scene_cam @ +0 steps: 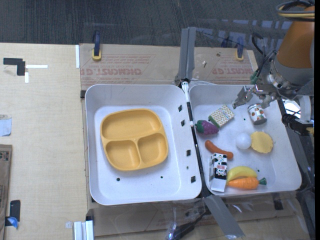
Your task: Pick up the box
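Note:
A small flat box [221,116] with a green and white pattern lies tilted in the upper middle of the right bin [295,171]. A taller white carton [218,171] with black cow patches lies near that bin's front edge. My gripper [253,97] hangs over the back of the right bin, just right of and above the patterned box, apart from it. A small white cup [257,114] with red spots sits right below the gripper. Nothing shows between the gripper and either box.
Around the boxes lie a purple fruit [206,127], a red sausage [218,148], a white ball [243,141], a yellow lump [261,142], a banana [241,172] and a carrot [244,183]. The left bin [95,134] holds a yellow divided plate [133,138].

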`<state>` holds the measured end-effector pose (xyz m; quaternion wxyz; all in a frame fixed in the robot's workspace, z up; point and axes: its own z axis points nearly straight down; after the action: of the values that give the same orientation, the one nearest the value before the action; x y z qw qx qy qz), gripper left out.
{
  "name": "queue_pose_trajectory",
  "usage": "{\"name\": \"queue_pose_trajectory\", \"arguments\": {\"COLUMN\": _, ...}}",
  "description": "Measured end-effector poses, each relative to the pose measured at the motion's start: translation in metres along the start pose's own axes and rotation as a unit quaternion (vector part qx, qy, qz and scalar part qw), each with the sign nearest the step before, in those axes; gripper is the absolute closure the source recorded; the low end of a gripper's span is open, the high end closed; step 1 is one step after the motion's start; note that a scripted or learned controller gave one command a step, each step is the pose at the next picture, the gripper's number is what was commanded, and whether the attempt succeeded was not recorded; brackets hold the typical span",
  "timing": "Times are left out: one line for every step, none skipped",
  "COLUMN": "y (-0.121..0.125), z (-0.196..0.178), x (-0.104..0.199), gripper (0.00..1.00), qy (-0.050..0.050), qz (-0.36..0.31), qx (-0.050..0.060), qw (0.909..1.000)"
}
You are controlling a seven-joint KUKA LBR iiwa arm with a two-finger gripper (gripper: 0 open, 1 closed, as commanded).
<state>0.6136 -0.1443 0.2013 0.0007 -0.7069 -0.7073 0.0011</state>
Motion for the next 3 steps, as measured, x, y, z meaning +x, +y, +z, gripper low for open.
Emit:
{"name": "queue_pose_trajectory", "arguments": {"y": 0.044, "z": 0.109, "x": 0.024, "gripper": 0.00, "qy": 0.000, "qz": 0.095, "qx": -0.001, "qw": 0.9954}}
{"name": "queue_pose_trajectory", "arguments": {"y": 0.014, "z": 0.109, "x": 0.036, "gripper": 0.00, "qy": 0.000, "qz": 0.086, "qx": 0.000, "qw": 0.9963}}
{"name": "queue_pose_trajectory", "arguments": {"y": 0.014, "z": 0.100, "x": 0.035, "gripper": 1.00, "qy": 0.000, "qz": 0.087, "qx": 0.000, "qw": 0.9962}}
